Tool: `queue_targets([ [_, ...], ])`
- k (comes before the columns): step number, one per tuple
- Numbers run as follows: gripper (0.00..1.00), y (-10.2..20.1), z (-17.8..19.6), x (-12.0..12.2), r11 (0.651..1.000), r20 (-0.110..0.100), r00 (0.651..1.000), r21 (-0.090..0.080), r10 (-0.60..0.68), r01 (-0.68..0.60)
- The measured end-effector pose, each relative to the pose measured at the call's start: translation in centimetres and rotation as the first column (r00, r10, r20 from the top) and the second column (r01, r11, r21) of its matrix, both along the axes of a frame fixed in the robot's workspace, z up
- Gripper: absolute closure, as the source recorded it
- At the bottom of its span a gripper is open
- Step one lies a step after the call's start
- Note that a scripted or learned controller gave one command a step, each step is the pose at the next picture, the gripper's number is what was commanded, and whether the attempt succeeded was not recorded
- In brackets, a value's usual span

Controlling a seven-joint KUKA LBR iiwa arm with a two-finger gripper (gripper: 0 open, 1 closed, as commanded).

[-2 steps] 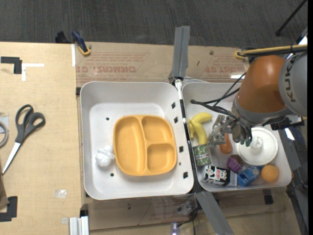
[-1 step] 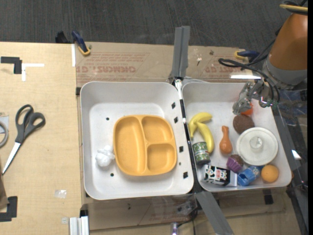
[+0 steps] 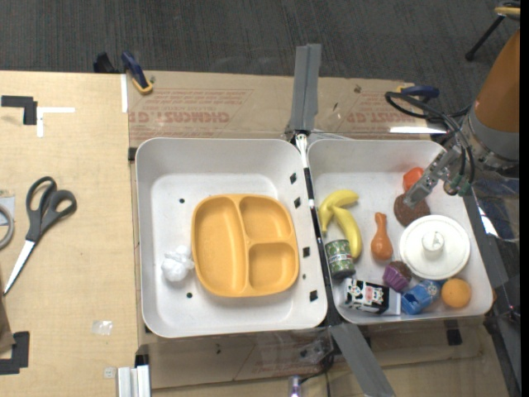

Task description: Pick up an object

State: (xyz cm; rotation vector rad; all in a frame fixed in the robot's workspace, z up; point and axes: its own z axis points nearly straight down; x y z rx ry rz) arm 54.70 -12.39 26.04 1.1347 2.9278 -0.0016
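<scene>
My gripper [image 3: 425, 185] reaches in from the right over the far right part of the right bin [image 3: 364, 151]. It hangs just above a brown round object [image 3: 408, 210] and beside a red-orange object [image 3: 412, 177]. Close by in the same bin lie a white round lid with a knob [image 3: 435, 246], an orange drumstick-shaped toy [image 3: 380, 238], two bananas [image 3: 345, 217], a green can [image 3: 338, 257], an orange ball [image 3: 456, 293], a purple piece [image 3: 396, 275], a blue piece [image 3: 419, 297] and a black-and-white carton [image 3: 365, 296].
The left bin [image 3: 157, 180] holds a yellow divided plate [image 3: 245, 245] and a small white crumpled object [image 3: 175, 265]. Scissors [image 3: 37, 217] lie on the bench at the far left. A grey bar [image 3: 306, 89] stands behind the bins' shared wall.
</scene>
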Motion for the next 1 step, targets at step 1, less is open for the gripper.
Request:
queue_targets([
  [1, 1.00, 3.63, 2.68, 2.90, 0.988, 0.001, 0.988, 0.000, -0.152, 0.152],
])
